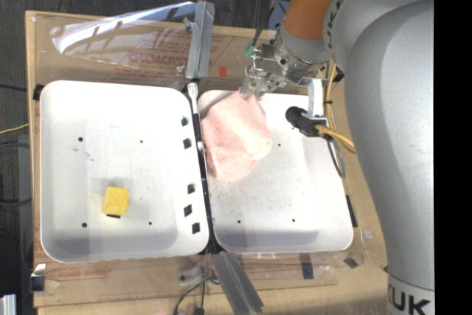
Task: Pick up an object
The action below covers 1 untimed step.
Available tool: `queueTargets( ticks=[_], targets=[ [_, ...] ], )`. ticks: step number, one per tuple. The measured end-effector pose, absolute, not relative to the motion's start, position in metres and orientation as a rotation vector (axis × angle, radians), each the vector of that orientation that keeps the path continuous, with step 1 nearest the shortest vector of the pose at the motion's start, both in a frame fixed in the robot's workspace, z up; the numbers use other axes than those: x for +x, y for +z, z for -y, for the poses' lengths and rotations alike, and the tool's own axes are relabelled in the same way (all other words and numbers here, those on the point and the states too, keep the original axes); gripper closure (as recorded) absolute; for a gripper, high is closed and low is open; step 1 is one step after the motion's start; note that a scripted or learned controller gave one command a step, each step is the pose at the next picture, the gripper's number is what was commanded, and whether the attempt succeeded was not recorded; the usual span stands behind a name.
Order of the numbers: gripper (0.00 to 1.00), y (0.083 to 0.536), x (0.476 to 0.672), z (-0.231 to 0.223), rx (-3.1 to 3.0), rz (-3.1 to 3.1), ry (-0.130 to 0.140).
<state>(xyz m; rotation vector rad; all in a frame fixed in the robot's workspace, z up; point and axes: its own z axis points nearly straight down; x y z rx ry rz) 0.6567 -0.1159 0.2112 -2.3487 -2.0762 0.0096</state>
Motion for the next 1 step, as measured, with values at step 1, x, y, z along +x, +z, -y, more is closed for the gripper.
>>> queueTargets(
  ticks=[1],
  targets=[
    [1.00, 0.2033, 0.6563, 0.0617, -2.347, 2.078, 0.012]
  ],
)
